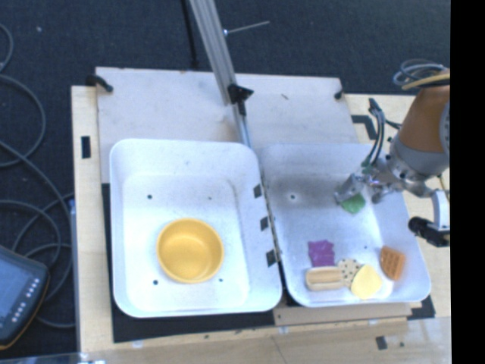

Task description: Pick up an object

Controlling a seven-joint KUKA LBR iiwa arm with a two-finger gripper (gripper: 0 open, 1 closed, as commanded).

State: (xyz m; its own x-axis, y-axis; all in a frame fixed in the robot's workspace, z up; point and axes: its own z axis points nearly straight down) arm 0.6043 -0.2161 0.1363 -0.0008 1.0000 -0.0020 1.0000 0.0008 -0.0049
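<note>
Up in the right bin (303, 174), toward its far right side, a small green piece (352, 203) sits right at the jaws, which look pinched on it. Nearer the front lie a purple block (321, 252), a tan roll (324, 279), a yellow piece (367, 282) and an orange waffle-like piece (392, 262). A yellow bowl (189, 249) rests in the left bin (136, 165).

On your desk (87, 203), the left bin (129, 165) holds a bowl (189, 249). The right bin (303, 173) holds a block (321, 252), with a roll (324, 278) just in front.
</note>
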